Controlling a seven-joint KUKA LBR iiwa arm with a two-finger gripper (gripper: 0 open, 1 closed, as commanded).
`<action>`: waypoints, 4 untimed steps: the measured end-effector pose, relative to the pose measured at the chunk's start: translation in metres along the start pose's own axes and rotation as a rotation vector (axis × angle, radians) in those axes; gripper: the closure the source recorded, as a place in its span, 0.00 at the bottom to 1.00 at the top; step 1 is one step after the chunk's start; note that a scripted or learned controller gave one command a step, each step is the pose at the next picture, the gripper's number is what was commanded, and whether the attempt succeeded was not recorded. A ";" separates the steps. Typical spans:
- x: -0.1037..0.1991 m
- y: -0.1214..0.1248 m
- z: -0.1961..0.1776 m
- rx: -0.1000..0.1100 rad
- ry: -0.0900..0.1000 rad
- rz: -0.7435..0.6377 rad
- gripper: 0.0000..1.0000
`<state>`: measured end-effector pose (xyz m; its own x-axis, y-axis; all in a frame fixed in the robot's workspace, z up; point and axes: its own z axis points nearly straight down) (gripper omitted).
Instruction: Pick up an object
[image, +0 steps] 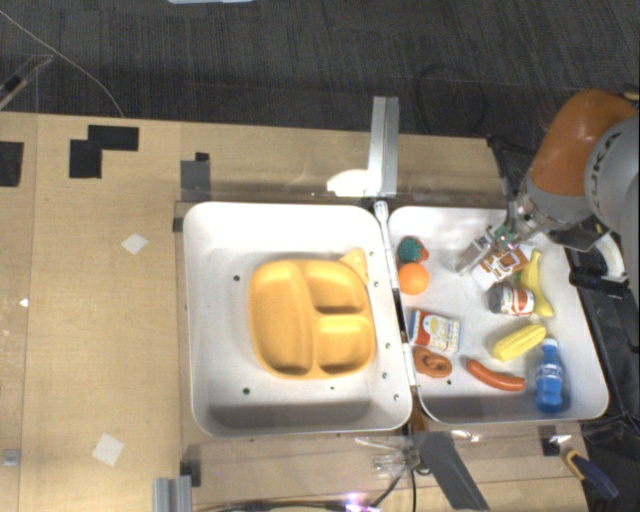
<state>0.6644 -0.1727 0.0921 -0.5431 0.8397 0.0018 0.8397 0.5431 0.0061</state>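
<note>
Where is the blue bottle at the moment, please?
In the camera view, the blue bottle lies in the right bin's near right corner, beside the sausage and just below the corn cob.

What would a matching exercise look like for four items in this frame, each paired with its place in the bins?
Things:
1. yellow divided tray
2. blue bottle
3. orange ball
4. corn cob

Places:
A. right bin, near corner on the arm's side
B. left bin, alone in its middle
C. right bin, close to the divider between the bins, just below the green ball
D. right bin, up and left of the blue bottle, above the sausage

Pairs: 1-B, 2-A, 3-C, 4-D
</note>
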 end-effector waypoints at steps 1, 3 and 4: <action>0.002 -0.015 0.004 -0.001 -0.010 -0.061 0.00; -0.008 -0.040 0.004 -0.002 -0.007 -0.012 0.00; -0.027 -0.011 0.004 0.008 0.006 0.335 0.00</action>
<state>0.6699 -0.2013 0.0885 -0.2366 0.9716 0.0078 0.9716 0.2366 -0.0040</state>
